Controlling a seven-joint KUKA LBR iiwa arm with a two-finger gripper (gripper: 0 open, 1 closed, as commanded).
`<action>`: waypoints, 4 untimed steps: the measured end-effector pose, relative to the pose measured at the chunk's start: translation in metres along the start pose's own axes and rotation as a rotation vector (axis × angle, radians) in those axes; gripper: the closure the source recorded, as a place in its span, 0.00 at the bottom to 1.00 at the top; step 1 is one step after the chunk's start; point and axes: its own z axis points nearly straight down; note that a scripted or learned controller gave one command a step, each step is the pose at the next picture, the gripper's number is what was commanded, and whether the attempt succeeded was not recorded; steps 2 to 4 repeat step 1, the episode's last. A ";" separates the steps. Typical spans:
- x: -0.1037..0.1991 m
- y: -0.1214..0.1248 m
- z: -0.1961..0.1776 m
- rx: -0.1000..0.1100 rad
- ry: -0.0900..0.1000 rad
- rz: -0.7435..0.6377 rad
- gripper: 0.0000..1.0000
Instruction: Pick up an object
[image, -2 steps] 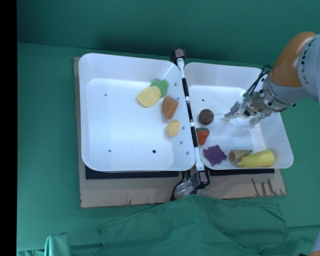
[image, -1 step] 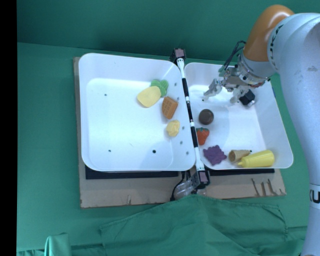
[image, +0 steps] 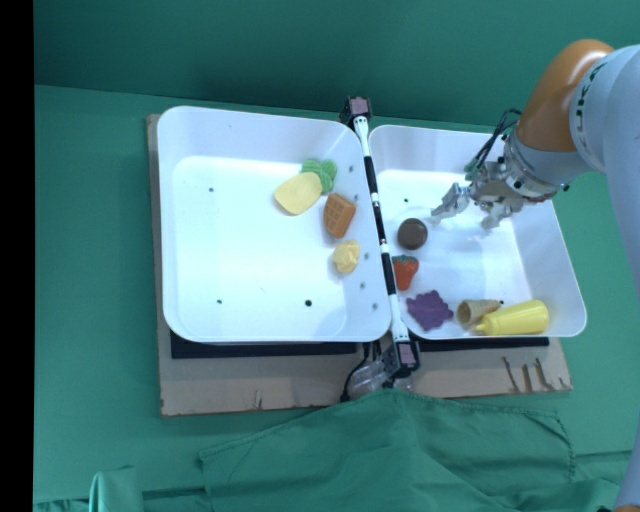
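The gripper (image: 470, 211) is seen above the right bin (image: 560, 262), its two fingers spread well apart, and nothing is held between them. One fingertip (image: 441, 212) points toward the bin's middle; the other lies nearer the arm (image: 590, 90), which comes in from the upper right with its orange band above the wrist.

Nearest the jaws, just to their lower left and apart from them, a brown ball (image: 412, 233) is seen on the bin floor. A little further down on the same side, a strawberry (image: 404, 271) lies against the divider (image: 378, 225) between the bins. Well below the jaws, along the bin's near wall, a purple grape bunch (image: 429, 309), a cone (image: 477, 311) and a yellow bottle (image: 517, 318) are lined up, the cone touching the bottle.

Beyond the divider, well to the left of the jaws, the left bin (image: 230, 280) holds a pineapple (image: 304, 188), an orange waffle (image: 339, 215) just beside it, and a small yellow piece (image: 346, 257) below that. Both bins rest on a cardboard sheet (image: 250, 385) over green cloth (image: 90, 300).
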 end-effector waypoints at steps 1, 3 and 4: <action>0.004 0.085 0.004 0.063 0.008 0.009 0.00; 0.004 0.085 0.004 0.063 0.008 0.009 0.00; 0.004 0.085 0.004 0.063 0.008 0.009 0.00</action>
